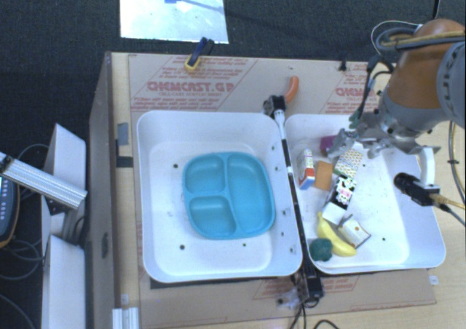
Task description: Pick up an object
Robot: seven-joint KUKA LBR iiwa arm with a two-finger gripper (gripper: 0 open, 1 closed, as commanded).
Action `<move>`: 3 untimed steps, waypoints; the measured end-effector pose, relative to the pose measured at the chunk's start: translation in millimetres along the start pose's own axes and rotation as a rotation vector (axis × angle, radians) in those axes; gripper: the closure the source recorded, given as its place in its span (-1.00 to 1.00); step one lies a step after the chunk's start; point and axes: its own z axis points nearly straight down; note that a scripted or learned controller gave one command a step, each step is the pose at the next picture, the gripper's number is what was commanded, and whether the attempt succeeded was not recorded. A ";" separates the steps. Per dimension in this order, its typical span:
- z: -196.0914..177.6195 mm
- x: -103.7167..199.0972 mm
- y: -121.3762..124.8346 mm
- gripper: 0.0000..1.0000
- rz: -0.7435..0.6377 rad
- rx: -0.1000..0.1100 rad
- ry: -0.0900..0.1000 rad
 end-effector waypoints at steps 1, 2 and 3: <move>95.3 13.3 52.7 -1.00 0.001 -0.002 -0.001; 104.8 2.1 26.3 -1.00 0.001 0.000 0.000; 91.3 13.0 75.8 -1.00 -0.002 -0.003 0.000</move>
